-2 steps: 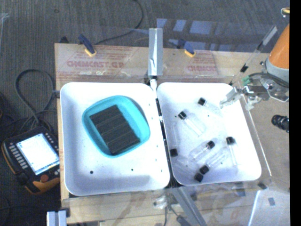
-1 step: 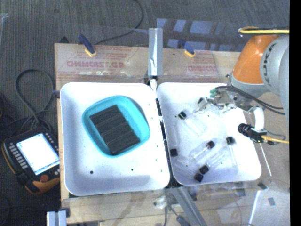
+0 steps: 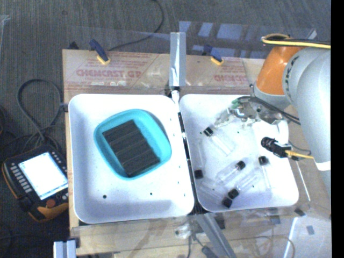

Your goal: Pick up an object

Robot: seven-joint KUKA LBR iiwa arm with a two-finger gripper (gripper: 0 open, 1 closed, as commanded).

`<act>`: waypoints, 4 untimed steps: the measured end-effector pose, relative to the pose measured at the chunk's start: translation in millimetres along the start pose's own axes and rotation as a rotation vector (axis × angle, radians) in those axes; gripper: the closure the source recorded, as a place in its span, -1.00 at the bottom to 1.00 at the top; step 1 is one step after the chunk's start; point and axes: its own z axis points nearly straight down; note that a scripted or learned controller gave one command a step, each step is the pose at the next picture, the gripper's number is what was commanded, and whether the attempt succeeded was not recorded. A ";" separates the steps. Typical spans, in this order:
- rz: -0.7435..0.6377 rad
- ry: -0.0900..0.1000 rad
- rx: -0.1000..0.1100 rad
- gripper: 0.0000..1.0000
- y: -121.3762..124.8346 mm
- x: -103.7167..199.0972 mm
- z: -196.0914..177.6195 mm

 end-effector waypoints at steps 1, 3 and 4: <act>-0.018 -0.001 0.001 -1.00 -38.1 56.1 -1.2; -0.030 -0.001 0.009 1.00 10.3 38.3 -120.4; -0.030 -0.001 0.011 -1.00 10.0 38.1 -119.9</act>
